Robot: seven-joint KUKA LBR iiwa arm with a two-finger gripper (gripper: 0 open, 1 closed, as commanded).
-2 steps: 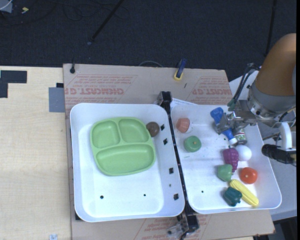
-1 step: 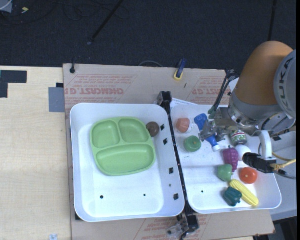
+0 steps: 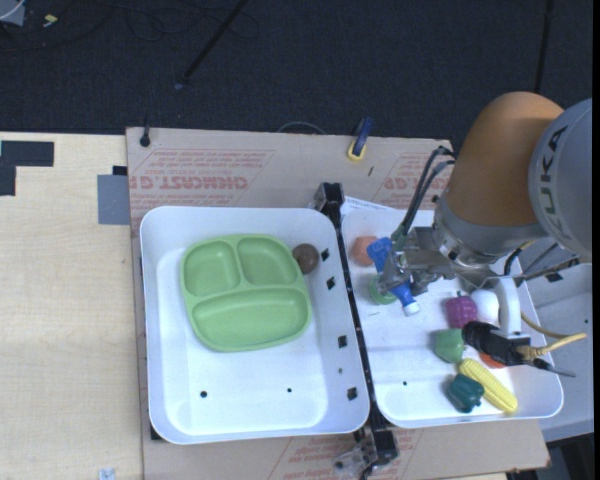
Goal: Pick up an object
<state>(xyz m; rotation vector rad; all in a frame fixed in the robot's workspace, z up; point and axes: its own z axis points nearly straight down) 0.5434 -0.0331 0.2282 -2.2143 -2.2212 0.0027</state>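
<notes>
My gripper [image 3: 394, 276] hangs low over the left part of the right bin [image 3: 420, 413], coming in from the right under the grey and orange arm. Its two blue fingers [image 3: 381, 253] stand apart, so it is open. A small pale green thing [image 3: 381, 291] lies on the bin floor just at the gripper's left side, partly hidden by it; I cannot tell whether they touch. A pinkish orange thing [image 3: 361, 249] lies close by, toward the back left of the gripper.
The right bin's front right holds a magenta thing [image 3: 461, 311], a green lump [image 3: 447, 345], a yellow corn cob [image 3: 490, 387], a teal thing [image 3: 464, 395] and an orange piece [image 3: 492, 360]. The left bin [image 3: 240, 408] bears a green divided plate [image 3: 246, 292] and a brown ball [image 3: 306, 258].
</notes>
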